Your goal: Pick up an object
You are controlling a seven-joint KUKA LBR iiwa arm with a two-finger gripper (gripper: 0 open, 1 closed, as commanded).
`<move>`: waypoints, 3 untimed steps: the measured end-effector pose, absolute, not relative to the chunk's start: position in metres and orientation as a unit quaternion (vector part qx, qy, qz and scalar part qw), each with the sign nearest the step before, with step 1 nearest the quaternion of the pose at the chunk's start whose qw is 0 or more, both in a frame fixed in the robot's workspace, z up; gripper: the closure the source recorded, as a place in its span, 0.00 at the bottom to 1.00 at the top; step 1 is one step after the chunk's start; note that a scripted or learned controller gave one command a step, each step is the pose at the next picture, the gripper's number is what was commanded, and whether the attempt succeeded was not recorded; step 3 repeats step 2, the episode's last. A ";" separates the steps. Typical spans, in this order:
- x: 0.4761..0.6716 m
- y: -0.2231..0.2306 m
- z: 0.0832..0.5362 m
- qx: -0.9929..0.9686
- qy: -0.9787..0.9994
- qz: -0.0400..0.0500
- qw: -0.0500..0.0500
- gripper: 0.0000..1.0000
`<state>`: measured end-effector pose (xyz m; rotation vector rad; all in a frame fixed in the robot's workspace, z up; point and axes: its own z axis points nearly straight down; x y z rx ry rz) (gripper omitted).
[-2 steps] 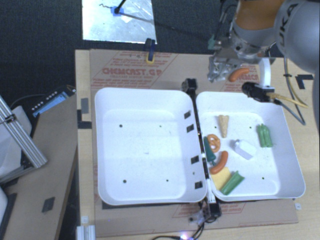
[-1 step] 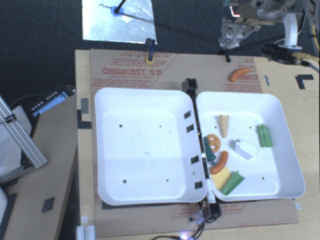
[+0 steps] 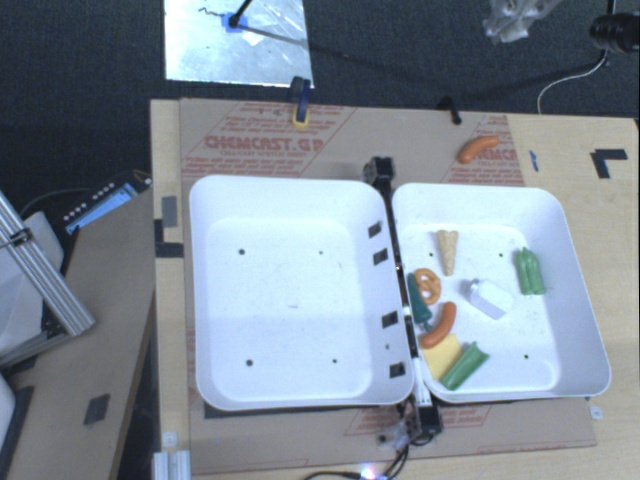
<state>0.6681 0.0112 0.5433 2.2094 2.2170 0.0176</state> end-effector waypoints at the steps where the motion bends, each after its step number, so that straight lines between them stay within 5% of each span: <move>1: 0.668 0.012 0.536 0.705 0.709 0.001 0.001 1.00; 3: 0.668 0.029 0.536 0.705 0.709 0.002 0.001 1.00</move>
